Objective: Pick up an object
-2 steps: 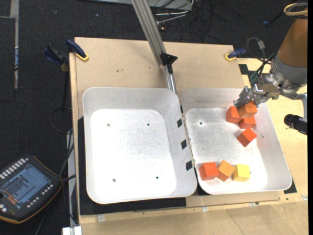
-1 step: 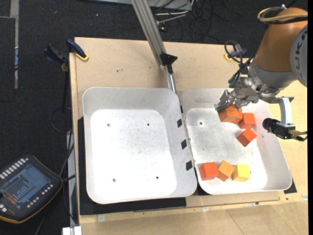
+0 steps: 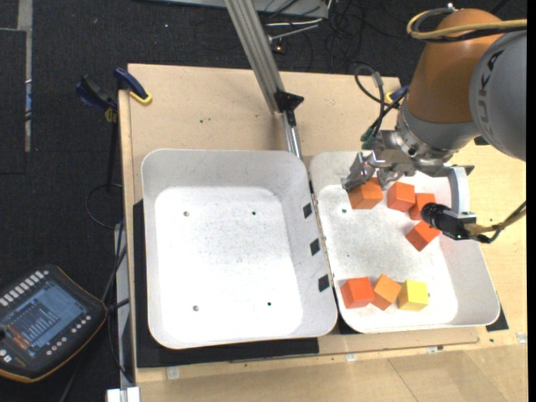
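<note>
In the right bin (image 3: 469, 308), an orange block (image 3: 365, 195) lies near the far left corner. My gripper (image 3: 368, 174) hangs directly over it, its tip at the block's upper edge; whether it grips the block is hidden. Two more orange blocks (image 3: 401, 198) (image 3: 421, 205) sit just to the right, and a red-orange one (image 3: 422, 235) lies below them. Near the front wall, an orange block (image 3: 358, 292), a lighter orange block (image 3: 387, 291) and a yellow block (image 3: 414, 295) form a row.
The left bin (image 3: 167, 174) stands beside the right one, joined by black clips (image 3: 316, 245). A slanted metal pole (image 3: 260, 48) crosses the bench's far side. A black cable fitting (image 3: 444, 219) on the arm hangs over the right bin.
</note>
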`<state>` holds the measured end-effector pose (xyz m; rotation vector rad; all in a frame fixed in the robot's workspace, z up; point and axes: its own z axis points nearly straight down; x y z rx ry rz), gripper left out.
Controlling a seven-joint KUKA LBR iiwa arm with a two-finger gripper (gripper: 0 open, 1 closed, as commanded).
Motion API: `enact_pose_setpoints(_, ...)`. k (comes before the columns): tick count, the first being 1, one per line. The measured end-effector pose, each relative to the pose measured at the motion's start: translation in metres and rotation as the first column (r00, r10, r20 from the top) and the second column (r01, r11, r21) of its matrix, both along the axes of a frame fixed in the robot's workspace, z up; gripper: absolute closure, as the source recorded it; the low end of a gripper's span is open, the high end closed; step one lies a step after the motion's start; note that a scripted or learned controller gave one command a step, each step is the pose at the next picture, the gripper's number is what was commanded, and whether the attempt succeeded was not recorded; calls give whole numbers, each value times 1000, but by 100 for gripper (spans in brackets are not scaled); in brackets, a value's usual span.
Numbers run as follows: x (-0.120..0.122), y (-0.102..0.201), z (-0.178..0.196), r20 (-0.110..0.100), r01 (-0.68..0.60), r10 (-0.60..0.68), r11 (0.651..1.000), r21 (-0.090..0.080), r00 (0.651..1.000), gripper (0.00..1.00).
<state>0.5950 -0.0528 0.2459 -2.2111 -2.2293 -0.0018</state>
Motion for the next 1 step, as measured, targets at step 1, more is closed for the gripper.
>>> enact_pose_setpoints(1,3,50,-8,-2,0,0,1000,0,1000,100)
